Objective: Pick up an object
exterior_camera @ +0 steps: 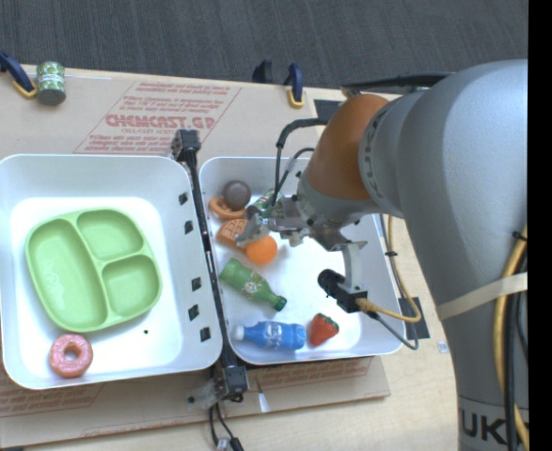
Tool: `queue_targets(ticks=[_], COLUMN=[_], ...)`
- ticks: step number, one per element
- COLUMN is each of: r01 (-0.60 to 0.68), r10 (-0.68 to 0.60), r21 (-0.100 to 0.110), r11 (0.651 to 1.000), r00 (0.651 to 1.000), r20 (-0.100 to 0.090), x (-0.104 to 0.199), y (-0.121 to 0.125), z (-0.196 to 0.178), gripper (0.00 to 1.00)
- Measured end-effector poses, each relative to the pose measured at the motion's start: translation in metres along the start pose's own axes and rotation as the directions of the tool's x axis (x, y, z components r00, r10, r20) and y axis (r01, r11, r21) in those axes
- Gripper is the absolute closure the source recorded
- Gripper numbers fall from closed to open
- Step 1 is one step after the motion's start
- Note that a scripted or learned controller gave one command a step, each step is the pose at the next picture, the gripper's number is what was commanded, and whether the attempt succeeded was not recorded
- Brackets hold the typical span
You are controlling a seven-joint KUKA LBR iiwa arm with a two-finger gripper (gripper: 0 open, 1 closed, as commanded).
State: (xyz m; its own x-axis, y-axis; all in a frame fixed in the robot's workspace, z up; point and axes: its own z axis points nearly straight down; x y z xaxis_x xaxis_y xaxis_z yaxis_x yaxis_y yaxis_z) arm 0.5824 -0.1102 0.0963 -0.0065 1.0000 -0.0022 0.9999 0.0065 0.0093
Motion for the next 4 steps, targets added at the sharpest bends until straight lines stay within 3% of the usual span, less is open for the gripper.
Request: queue_targets(ticks=[1, 2, 3, 4], r01=[0.004, 0.002, 0.006, 0.000], r10=[-0.004, -0.002, -0.006, 0.000], r21=[0.010, 0.012, 0.011, 0.012], r11=[1.000, 1.000, 1.000, 1.000], r00=[1.000, 1.000, 1.000, 1.000], r20=[-0.002, -0.003, -0.002, -0.001], x=[0.001, 0.036, 0.036, 0.014], y=[-0.002, -0.081, -0.080, -0.105], z=[-0.007, -0.097, -0.107, -0.109], gripper=[1.00, 1.00, 1.00, 1.00])
